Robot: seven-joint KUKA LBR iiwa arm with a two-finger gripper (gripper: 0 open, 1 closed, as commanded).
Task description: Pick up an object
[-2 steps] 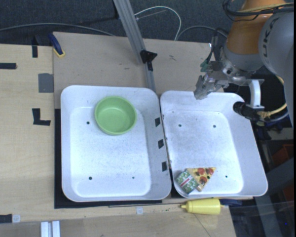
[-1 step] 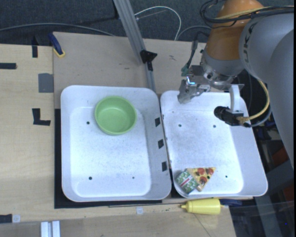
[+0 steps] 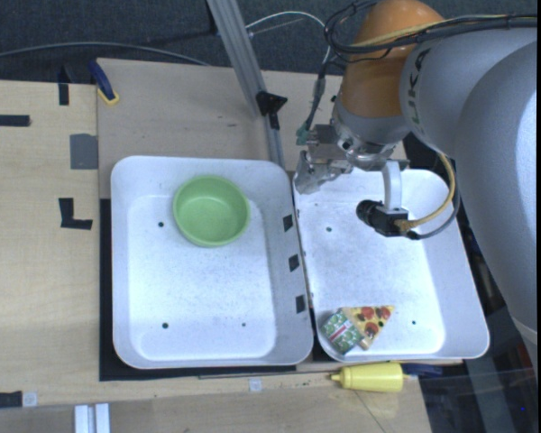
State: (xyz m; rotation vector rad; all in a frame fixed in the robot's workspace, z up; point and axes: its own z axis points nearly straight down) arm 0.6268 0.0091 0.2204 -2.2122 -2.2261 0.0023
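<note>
A green bowl (image 3: pixel 211 209) sits upright in the left bin (image 3: pixel 144 269), toward its far side. A small flat packet with a colourful food print (image 3: pixel 355 324) lies at the near left corner of the right bin (image 3: pixel 433 278). A yellow bottle (image 3: pixel 371 378) lies on its side on the bench just outside the right bin's near rim. My gripper (image 3: pixel 312 176) hangs over the far left corner of the right bin, close to the divide between the bins, well away from the packet and the bowl. I see nothing between its fingers.
A slanted grey metal pole (image 3: pixel 243 52) crosses the bench behind the bins. The arm's large grey body (image 3: pixel 487 152) covers the right side of the right bin. A black cable fitting with a yellow hose (image 3: pixel 388 217) hangs below the wrist over the right bin.
</note>
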